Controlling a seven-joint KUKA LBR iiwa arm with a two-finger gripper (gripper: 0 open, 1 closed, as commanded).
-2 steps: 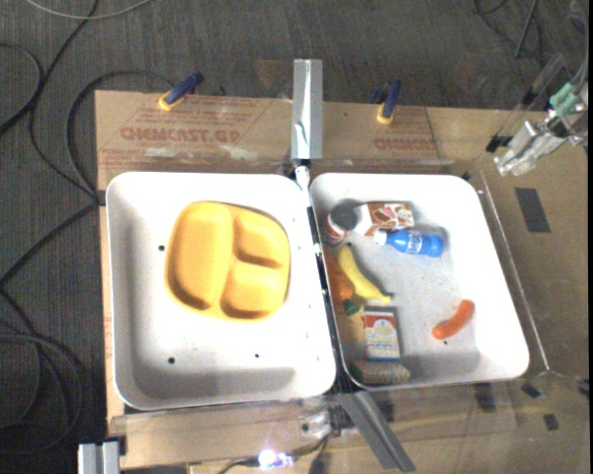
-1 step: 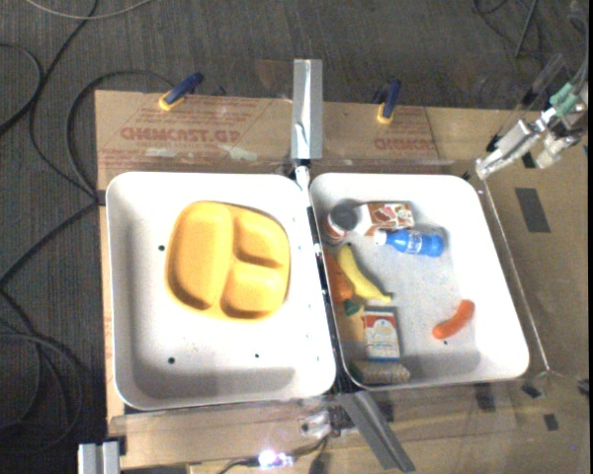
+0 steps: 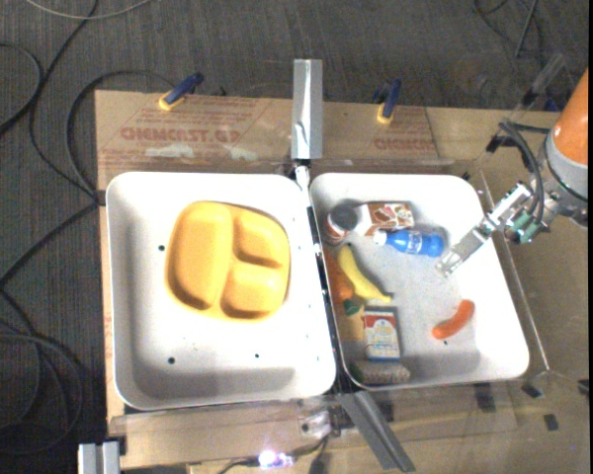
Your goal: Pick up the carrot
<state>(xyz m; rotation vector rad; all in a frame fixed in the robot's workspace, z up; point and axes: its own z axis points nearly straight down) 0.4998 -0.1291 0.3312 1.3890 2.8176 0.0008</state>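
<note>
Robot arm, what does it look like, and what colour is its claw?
The arm has a bright orange band with grey below it, and thin dark cables run beside the wrist. Its claw is pale silvery metal, long and narrow, with a small greenish part behind it.

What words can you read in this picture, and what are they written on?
"GIENCAST.G?" or close to it, faint red letters on the cardboard behind the left bin; the last letters are unclear.
More faint red print on the cardboard behind the right bin: too blurred to read.
Label on the small box: too small to read.
Red and white packet: print too blurred to read.
Blue bottle: no text can be made out.
</note>
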